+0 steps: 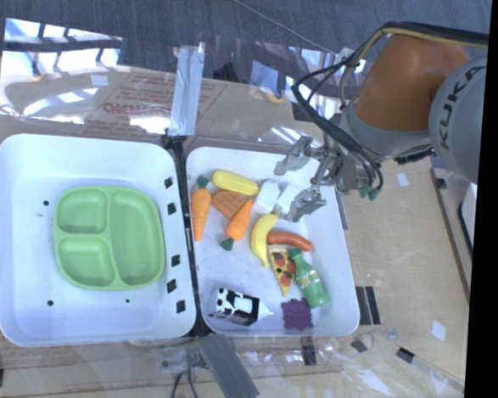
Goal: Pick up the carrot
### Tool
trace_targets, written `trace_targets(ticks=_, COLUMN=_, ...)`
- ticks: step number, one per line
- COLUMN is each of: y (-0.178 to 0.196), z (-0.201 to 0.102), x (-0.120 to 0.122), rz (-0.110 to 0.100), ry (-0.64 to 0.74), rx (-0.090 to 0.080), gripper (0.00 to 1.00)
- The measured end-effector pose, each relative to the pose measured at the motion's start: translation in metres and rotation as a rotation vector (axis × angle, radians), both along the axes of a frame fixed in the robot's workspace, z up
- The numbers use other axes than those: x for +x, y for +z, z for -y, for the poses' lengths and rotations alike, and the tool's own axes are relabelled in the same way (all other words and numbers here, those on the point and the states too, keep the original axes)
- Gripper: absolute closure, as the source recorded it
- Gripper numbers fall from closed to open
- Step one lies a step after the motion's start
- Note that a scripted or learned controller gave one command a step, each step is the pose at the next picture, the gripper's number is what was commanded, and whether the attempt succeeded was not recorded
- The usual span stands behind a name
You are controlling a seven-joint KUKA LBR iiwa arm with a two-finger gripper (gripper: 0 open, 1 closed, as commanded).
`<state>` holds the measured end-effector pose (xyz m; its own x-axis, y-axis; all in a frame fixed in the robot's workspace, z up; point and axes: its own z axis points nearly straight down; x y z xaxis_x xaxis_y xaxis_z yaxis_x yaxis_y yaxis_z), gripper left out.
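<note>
Two white bins (9, 220) are seen on the bench, the approach being judged unfinished: the gripper (304, 179), open and empty, is hung above the right bin, so descent onto a carrot (200, 212) near its left wall is needed.

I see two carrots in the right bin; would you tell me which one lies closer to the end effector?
The tilted carrot beside the banana is closer to the end effector. The other carrot lies upright in the view against the bin's left wall, farther away.

Tray (110, 237) in left bin (9, 220); toys (carrot (199, 213) leftmost) in right bin (344, 303).
</note>
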<state>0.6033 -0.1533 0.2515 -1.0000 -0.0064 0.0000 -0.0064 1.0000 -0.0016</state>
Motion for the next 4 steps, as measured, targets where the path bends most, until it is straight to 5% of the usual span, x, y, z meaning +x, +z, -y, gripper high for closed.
trace_targets(ticks=1, y=-0.152, z=-0.025, x=-0.008, rz=-0.010, ry=0.237, rx=0.006, gripper=0.00)
trace_targets(ticks=2, y=-0.137, z=-0.027, x=-0.004, rz=0.001, ry=0.246, rx=0.003, gripper=1.00)
trace_targets(ticks=3, y=-0.057, z=-0.092, x=-0.026, rz=0.007, ry=0.059, rx=0.002, gripper=1.00)
trace_targets(ticks=4, y=-0.060, z=-0.104, x=-0.078, rz=-0.003, ry=-0.263, rx=0.001, gripper=1.00)
